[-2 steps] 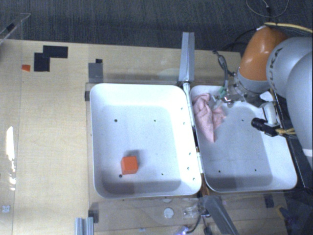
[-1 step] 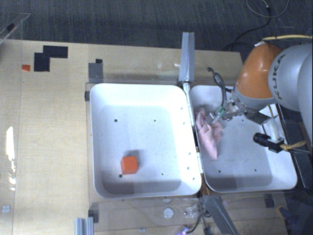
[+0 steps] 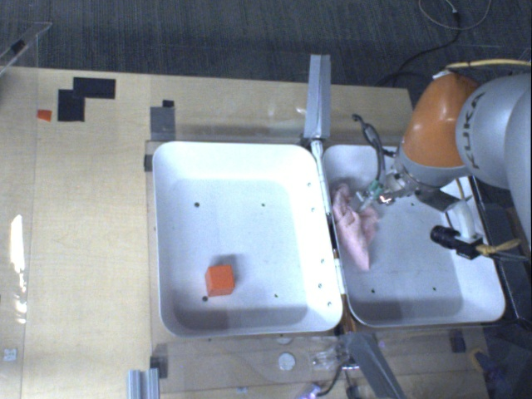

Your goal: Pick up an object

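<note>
Gripper [image 3: 371, 196] low in the right bin [image 3: 432, 302], centre-right of frame, touching the top of the pink cloth [image 3: 356, 231] by the divider; jaw state impossible to tell. Best to close on a bunched fold, then lift straight up. Orange block [image 3: 220, 280] alone in the left bin [image 3: 179, 223]

I'm working in a robotics lab, not any kind of home or shop: a pale wooden bench [image 3: 83, 248] carries two shallow white bins [image 3: 166, 223] bolted between grey metal brackets [image 3: 317, 98], with black tape marks [image 3: 81, 96] stuck on the wood. Loose cables [image 3: 453, 11] trail over dark carpet [image 3: 208, 15] behind it, and the grey-and-orange industrial arm [image 3: 465, 131] reaches over the right bin.
</note>
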`<state>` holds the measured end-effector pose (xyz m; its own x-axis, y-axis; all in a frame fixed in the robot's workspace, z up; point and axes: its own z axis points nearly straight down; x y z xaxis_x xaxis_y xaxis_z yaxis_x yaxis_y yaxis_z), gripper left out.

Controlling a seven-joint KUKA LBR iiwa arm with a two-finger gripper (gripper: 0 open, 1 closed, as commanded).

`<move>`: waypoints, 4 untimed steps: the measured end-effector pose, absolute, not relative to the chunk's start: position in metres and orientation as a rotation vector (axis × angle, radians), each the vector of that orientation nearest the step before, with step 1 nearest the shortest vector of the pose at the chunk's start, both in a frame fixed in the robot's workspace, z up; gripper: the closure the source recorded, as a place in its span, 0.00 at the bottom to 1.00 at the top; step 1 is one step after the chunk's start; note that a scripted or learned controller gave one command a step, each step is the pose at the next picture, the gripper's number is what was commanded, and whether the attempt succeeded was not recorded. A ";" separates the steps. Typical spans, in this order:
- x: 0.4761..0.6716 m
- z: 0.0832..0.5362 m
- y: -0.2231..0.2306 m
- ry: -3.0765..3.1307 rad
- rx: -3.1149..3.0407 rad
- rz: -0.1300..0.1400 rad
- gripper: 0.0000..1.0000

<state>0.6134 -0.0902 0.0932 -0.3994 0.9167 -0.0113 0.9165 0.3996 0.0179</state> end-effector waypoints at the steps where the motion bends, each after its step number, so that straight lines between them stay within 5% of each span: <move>1: 0.671 0.137 -0.102 2.622 1.712 0.008 0.00; 2: 0.641 0.092 -0.101 2.710 1.560 0.012 0.00; 3: 0.626 0.188 -0.076 2.756 1.482 0.010 0.00; 4: 0.649 0.188 -0.070 2.959 1.016 0.007 0.00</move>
<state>0.6494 -0.0696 0.1883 -0.7889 0.6144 -0.0113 0.6144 0.7890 0.0085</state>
